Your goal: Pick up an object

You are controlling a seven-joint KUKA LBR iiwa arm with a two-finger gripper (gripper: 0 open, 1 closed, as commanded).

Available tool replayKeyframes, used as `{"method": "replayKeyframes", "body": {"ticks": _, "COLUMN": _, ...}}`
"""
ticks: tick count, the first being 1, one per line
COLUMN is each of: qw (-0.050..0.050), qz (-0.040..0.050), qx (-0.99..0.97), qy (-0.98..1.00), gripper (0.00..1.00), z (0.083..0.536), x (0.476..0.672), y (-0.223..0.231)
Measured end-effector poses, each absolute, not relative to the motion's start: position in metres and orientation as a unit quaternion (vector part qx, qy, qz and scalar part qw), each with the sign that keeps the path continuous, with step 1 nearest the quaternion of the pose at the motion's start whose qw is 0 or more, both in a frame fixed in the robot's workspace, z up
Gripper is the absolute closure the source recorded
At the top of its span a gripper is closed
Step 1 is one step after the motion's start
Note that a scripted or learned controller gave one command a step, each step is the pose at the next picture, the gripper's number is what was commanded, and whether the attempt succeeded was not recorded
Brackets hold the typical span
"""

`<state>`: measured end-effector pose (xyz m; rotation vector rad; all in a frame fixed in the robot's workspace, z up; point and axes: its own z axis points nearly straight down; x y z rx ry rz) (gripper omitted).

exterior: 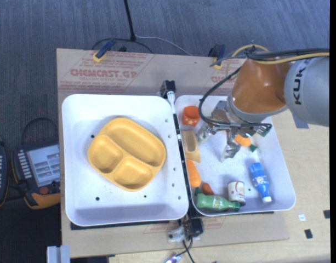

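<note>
camera view: looks down at a slant on two white bins set side by side on the tabletop point(313, 212); the nearest things lie along the bottom of the frame.
near edge of right bin point(283, 174): a green bottle point(216, 203) lies on its side, long axis running left to right, cap toward the right. A small white can point(237, 191) sits just beside it, and a small dark red piece point(205, 189) is touching its upper left.
blue bottle point(259, 180): lies just right of the can, long axis running near to far with a slight tilt, white cap at the near end.
pincer point(231, 149): hangs over the middle of the right bin, metal fingers pointing down. I cannot tell how far apart they stand, and nothing shows between them.
deciding relation: the blue bottle lies just down and to the right of the pincer, and I judge it the closest clear target. A small orange piece with a green tip point(244, 141) lies just beside the pincer on its right, partly under the wrist.
left side of right bin: an orange carrot-like piece point(193, 173) and a pale tan block point(191, 145) lie along the wall, well left of the pincer.
far corner: an orange cup point(191, 115) stands near the rim.
left bin point(80, 196): holds a yellow divided tray point(126, 153), well apart from the pincer.
</note>
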<state>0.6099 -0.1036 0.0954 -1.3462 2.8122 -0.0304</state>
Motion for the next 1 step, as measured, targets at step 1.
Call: {"method": "replayKeyframes", "body": {"ticks": 1, "qw": 0.013, "qz": -0.0046, "qx": -0.442, "qy": 0.897, "gripper": 0.00, "z": 0.0945, "x": 0.5939, "y": -0.1250}}
